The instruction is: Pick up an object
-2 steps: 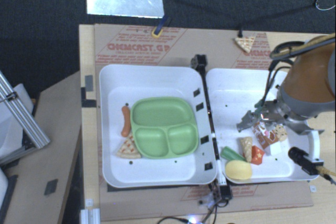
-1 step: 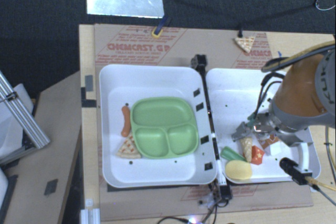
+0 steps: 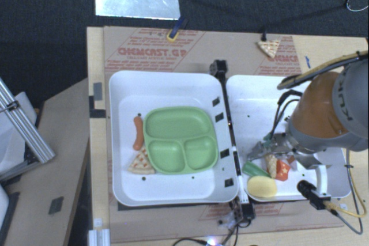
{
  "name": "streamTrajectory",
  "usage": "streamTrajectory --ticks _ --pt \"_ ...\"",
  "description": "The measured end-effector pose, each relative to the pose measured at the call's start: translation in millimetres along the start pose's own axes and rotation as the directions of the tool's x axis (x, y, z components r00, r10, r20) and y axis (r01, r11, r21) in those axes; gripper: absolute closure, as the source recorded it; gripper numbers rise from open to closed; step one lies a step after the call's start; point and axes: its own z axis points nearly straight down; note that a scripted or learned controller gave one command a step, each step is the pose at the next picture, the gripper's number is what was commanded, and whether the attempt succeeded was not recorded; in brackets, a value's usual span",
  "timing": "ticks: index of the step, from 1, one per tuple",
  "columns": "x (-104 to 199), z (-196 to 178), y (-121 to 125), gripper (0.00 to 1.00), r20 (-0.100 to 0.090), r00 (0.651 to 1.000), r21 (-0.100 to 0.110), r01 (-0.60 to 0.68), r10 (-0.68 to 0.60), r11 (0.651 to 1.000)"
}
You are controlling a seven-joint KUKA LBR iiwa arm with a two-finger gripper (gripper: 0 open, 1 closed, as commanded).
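Arm over the right bin, above a cluster of toy food.

The gripper [image 3: 275, 150] sits low at the bin's [image 3: 253, 95] lower left; whether it is open cannot be told. Just beside it lie a yellow lemon [image 3: 262, 186], green pepper [image 3: 252, 169] and red piece [image 3: 282, 170]. The lemon looks light, smooth, likely slippery: grasp across its narrow middle.

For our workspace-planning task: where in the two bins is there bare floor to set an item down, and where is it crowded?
Free: the left bin floor behind the green tray, and the right bin floor's back-left part. Crowded: the right bin's front, where the yellow item and red item sit under the arm.
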Motion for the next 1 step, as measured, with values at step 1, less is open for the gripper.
streamTrajectory --ticks 1 --pt "-0.2 -12.7 1.3 1.00 0.001 1.000 -0.005 0.001 -0.001 1.000"
